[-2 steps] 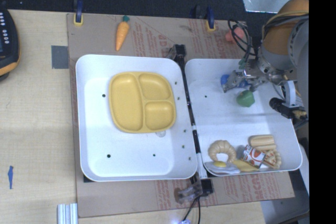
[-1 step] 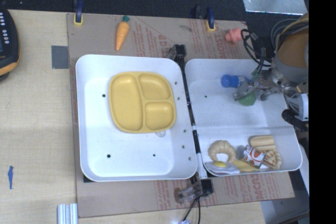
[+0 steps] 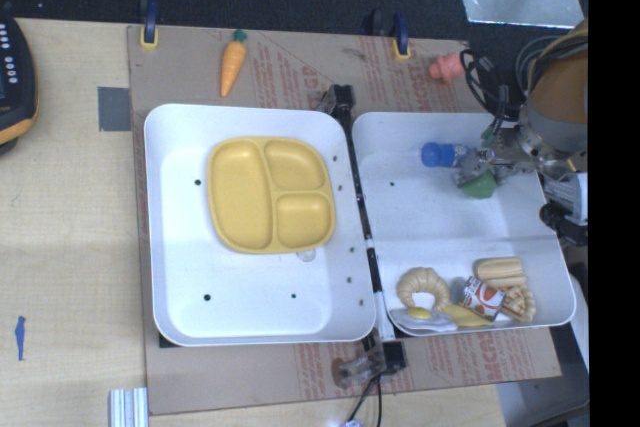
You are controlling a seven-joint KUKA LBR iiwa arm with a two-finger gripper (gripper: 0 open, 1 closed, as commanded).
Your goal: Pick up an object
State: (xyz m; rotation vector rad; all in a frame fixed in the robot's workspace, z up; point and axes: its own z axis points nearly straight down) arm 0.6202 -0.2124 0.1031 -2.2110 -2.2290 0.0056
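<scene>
Centering the gripper (image 3: 478, 173) over the green object (image 3: 481, 186), beside the blue object (image 3: 437, 155), matters; I cannot tell its state.

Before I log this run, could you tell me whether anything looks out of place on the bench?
Yes: a toy carrot and a pink object lie on the cardboard behind the bins, outside both. The yellow divided plate sits slightly askew in the left bin.
</scene>
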